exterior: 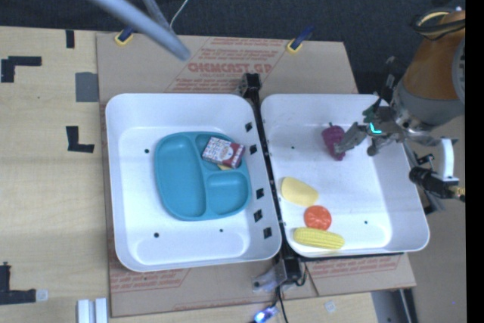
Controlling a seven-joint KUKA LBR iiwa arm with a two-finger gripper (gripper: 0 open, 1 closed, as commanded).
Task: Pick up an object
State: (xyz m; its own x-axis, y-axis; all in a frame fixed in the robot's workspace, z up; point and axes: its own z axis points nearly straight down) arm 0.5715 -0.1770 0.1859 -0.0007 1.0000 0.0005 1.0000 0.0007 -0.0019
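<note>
Resting upright, small purple object (333,138)

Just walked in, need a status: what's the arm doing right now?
The arm reaches into the right bin from the right, its pincer down beside a purple item near the bin's back. I can't tell if the item is gripped. A yellow piece, a red ball and a corn cob lie at that bin's front. The left bin holds a blue tray with a small carton on it.
</note>
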